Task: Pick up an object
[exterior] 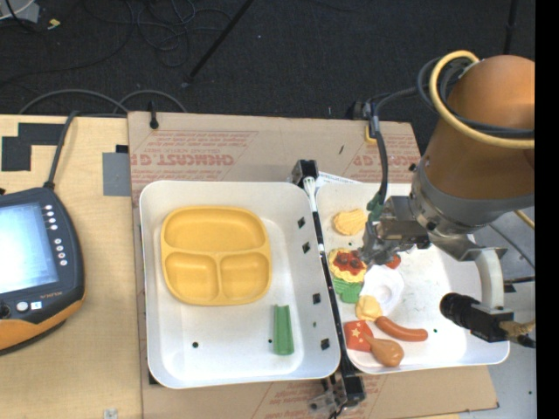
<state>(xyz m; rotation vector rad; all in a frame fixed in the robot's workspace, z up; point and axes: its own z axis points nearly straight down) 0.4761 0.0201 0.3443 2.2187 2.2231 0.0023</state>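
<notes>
Hovering tool point(377, 250) above toy foods point(349, 269), right bin point(454, 343).

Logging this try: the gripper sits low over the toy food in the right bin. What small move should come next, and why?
Probably a short straight descent. The gripper hangs just above the cupcake-like toy in the right bin, and nothing shows held in it. The sausage and drumstick lie further off, so the cupcake-like toy looks like the nearest target.

A teach pendant point(31, 260) lies left of the cardboard point(227, 151).
</notes>
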